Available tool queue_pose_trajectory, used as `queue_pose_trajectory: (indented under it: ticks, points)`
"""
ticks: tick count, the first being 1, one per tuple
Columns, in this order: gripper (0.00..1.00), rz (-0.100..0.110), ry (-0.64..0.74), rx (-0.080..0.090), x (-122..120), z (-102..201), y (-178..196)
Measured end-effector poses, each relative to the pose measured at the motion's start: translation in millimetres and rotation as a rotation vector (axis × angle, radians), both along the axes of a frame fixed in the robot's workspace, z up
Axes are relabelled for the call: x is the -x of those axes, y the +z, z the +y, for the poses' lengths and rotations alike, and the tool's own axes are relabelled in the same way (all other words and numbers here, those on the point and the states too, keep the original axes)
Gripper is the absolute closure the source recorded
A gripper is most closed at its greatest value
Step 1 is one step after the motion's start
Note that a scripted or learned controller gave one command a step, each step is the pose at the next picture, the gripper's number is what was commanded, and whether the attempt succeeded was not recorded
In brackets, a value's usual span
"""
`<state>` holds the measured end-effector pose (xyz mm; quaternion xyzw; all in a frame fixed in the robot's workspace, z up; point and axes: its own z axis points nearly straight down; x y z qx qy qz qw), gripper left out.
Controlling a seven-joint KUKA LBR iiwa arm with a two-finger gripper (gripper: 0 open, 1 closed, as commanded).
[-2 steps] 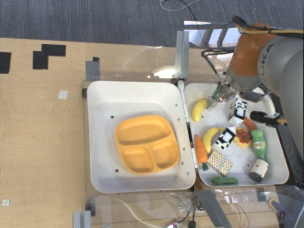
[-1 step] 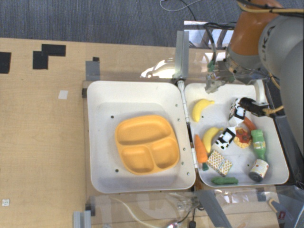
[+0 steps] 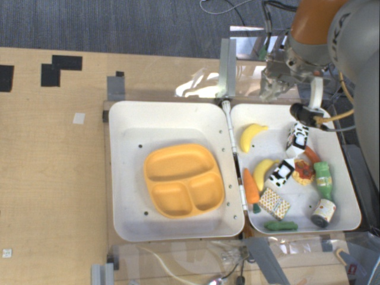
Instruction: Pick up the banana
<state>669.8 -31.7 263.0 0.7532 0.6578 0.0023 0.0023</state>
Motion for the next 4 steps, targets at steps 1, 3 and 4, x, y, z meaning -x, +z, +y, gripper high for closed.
queue_pose_trajectory:
  ticks: [1, 3, 4]
  points:
    - [1.00, -0.001, 0.316, 0.003, 4.6, -49.1, 13.6]
    - [1.00, 0.001, 0.421, 0.001, 132.4, 3.1, -77.7]
    - [1.00, -0.002, 0.609, 0.005, 136.3, 0.4, 50.6]
